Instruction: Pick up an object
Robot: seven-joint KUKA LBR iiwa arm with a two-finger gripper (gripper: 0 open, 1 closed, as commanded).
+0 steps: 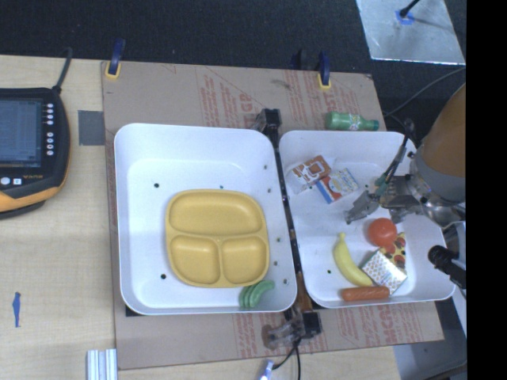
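Tabletop [47, 291]: pale wood, overlaid with a brown cardboard sheet [198, 93] held by blue clamps [116, 55] at the far edge.

Left bin [135, 212]: shallow, white. Holds a yellow divided tray [216, 237], three compartments, lying flat near the middle. A green pod-shaped toy [255, 294] lies at the near right corner, just beside the tray.

Right bin [317, 279]: shallow, white, touching the left bin along the centre seam. Contents listed below.

Arm [448, 145]: grey with an orange band, entering from the right above the right bin.

Handheld control pendant [28, 153]: black screen, orange and grey casing, on the tabletop well left of the bins.

Tool [364, 206]: dark, slanting down and left over the middle of the right bin, tip just left of the tomato. Whether its grip is released or clenched I cannot tell; nothing visibly between.

Banana [348, 264]: yellow, in the near half of the right bin.

Printed packets [321, 176]: red, white and blue, far left part of the right bin.

Sausage [365, 294]: orange-red, against the near wall.

Patterned packet [385, 269]: silver and yellow, between banana and right wall.

Tomato [382, 231]: red, round, just right of the tool.

Green bottle [352, 121]: lying on the cardboard behind the right bin.
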